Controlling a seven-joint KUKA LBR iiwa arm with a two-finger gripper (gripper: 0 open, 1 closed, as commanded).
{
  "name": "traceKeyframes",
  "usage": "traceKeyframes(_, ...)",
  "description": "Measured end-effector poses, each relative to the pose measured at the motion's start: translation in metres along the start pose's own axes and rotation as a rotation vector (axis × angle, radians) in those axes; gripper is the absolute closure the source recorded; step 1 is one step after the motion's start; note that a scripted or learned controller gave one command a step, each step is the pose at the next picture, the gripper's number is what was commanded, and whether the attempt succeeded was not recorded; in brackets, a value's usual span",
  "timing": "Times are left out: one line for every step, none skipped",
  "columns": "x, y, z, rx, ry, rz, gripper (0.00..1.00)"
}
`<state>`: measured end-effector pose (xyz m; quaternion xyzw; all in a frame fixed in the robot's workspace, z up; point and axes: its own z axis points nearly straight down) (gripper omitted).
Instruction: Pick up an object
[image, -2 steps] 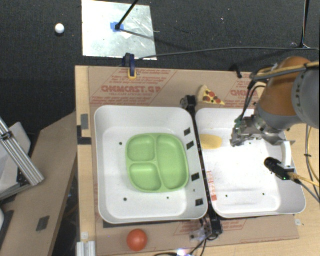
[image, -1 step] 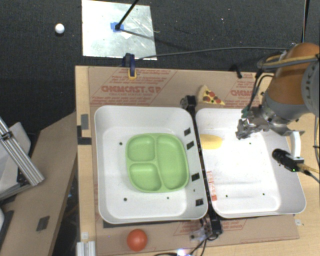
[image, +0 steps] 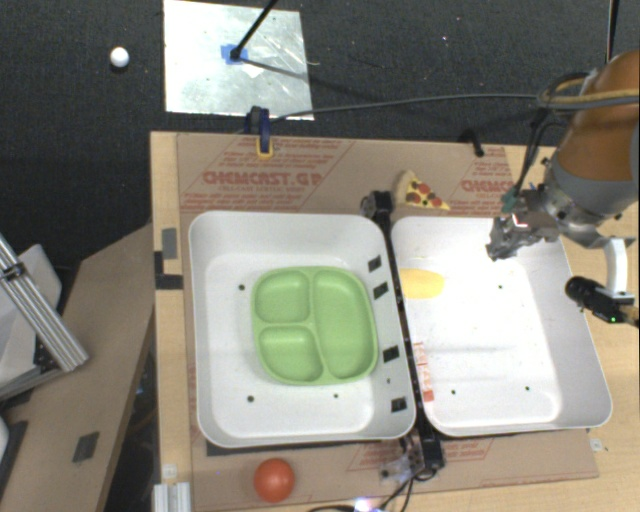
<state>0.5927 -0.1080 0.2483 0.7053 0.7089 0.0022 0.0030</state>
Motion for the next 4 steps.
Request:
traceKeyframes(0.045, -0.009, -0.004, 0.006, 0.002, -0.003, 1.00)
traceKeyframes(0.100, -0.028, -0.002, 0.007, 0.003, -0.004, 1.00)
traceKeyframes(0.155, -0.035, 0.014, 0.007, 0.004, -0.005, 1.00)
traceKeyframes(0.210, -0.044, 0.007, 0.006, 0.003, -0.006, 1.00)
